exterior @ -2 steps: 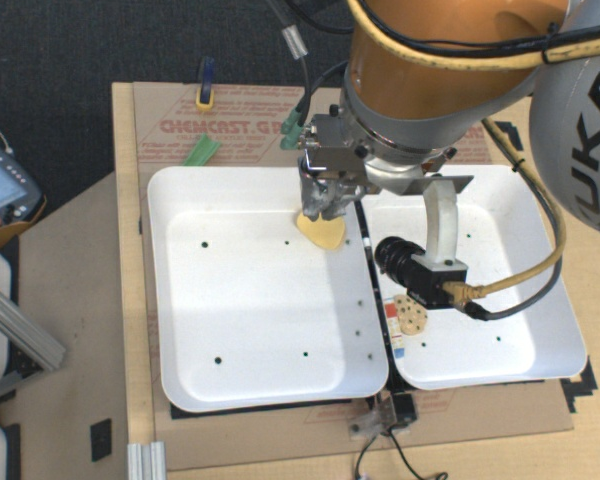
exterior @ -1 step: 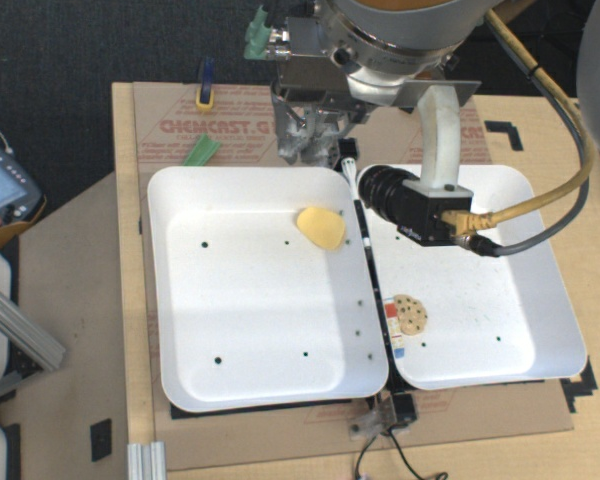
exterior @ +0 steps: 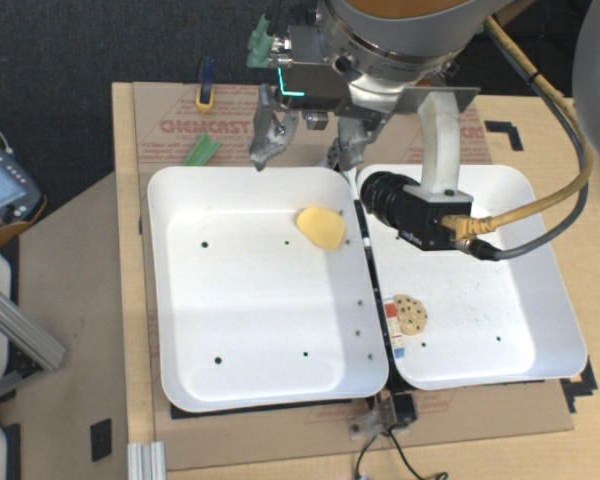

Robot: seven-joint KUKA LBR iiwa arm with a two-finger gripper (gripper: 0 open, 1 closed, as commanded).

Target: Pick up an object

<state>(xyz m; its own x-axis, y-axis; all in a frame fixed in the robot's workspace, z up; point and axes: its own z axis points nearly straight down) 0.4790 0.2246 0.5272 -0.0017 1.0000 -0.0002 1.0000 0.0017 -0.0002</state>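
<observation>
Gripper (exterior: 308, 151) hangs with fingers apart and nothing between them, over the left bin's (exterior: 180, 298) far rim. Just below and nearer the camera lies the yellow lump (exterior: 322, 227). A good pick means centring over it, then descending straight before closing.

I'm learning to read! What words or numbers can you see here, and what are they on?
"CHOICAST" or close to it, in faded red print, partly hidden: on the cardboard sheet under the bins.
More red print on the cardboard right of the gripper: too blurred to read.
Small card beside the cookie: red and blue marks, too small to read.
</observation>
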